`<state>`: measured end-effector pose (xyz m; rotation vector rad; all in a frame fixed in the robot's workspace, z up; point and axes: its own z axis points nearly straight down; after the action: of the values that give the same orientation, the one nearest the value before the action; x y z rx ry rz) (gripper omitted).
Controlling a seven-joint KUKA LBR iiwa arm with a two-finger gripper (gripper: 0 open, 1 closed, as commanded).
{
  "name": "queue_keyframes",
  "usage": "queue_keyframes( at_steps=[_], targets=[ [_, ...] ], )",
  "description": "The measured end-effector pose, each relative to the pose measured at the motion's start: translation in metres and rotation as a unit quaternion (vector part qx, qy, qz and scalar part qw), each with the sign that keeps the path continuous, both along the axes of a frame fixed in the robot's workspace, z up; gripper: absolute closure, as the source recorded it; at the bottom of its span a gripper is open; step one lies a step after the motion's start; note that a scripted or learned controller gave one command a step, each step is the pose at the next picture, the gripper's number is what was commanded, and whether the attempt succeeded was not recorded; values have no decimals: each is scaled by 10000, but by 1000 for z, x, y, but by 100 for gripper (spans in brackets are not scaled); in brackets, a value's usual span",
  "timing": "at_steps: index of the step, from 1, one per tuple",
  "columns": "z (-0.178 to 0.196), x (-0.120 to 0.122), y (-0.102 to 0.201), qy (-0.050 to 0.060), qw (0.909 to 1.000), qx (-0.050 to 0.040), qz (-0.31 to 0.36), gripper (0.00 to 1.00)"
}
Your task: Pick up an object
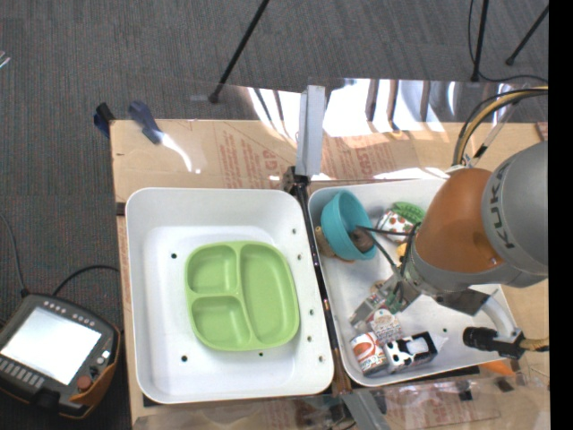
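My gripper (383,301) hangs low over the middle of the right bin (333,276), under the grey and orange arm. Just below it lies a small white and red carton (388,327). A red and white cup (366,353) lies on its side at the bin's front edge, with a black and white object (413,349) beside it. A teal bowl (345,225) leans tilted at the bin's back left, and a brown thing (362,236) shows at its rim. A green object (408,210) lies at the back, partly hidden by the arm.
The left bin (152,240) holds a light green divided plate (242,294) lying flat in its middle. A grey upright post (311,141) stands behind the gap between the bins. A tablet-like pendant (54,348) rests on the floor to the left.
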<state>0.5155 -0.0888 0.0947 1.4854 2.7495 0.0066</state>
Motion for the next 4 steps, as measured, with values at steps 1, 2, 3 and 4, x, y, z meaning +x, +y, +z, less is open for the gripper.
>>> queue_keyframes(
  at_steps=[1, 2, 3, 4],
  targets=[
    [-1, 7, 0, 27, 9982, 35, -591, 0],
    [0, -28, 3, -36, 9908, 40, -1353, 0],
    [1, 12, -10, 9, 9649, 80, -2625, 0],
    [11, 13, -12, -5, 9652, 60, -2615, 100]
  ],
)
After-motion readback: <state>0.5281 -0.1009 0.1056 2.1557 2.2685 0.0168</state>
